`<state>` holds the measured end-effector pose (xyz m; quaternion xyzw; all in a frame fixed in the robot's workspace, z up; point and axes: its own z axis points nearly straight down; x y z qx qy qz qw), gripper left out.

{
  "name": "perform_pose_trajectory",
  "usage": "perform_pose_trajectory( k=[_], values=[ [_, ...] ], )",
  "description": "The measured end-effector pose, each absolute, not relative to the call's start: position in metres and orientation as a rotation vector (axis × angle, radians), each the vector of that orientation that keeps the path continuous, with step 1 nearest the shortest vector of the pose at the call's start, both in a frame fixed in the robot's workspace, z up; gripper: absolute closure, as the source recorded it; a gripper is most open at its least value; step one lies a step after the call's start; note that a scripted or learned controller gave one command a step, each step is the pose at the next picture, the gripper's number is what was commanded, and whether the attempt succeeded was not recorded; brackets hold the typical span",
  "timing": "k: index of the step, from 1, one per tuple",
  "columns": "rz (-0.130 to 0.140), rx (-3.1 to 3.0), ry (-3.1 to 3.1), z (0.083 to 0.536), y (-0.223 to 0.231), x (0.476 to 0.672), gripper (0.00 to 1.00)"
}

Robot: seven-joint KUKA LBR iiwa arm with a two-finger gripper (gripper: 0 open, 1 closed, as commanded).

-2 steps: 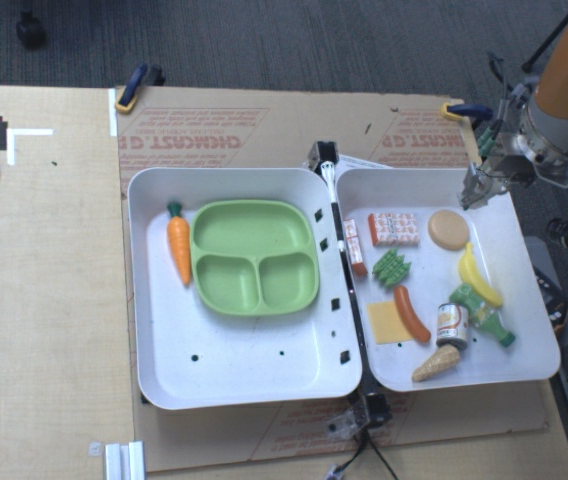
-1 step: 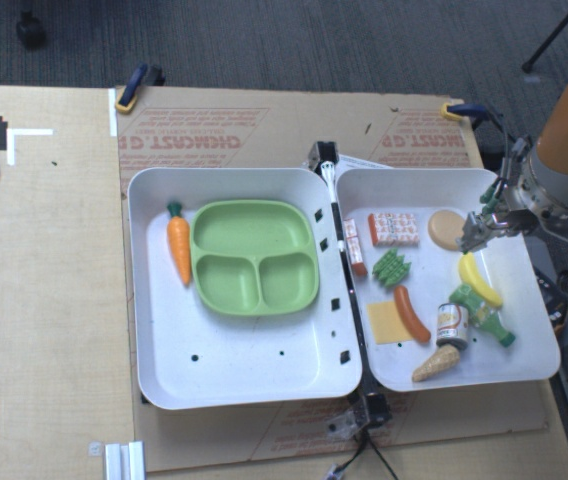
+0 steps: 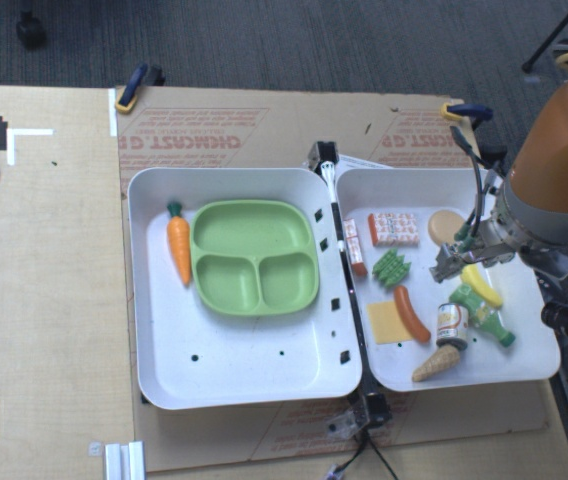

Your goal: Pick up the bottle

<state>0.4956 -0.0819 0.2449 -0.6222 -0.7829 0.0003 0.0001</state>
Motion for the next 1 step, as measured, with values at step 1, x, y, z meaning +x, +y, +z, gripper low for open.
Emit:
perform_pose_trajectory(
  k=[1],
  values=[
    [0.001, -1.853, -2.537, 0.2291, -0.0298, 0.4781, 1.0]
  ],
)
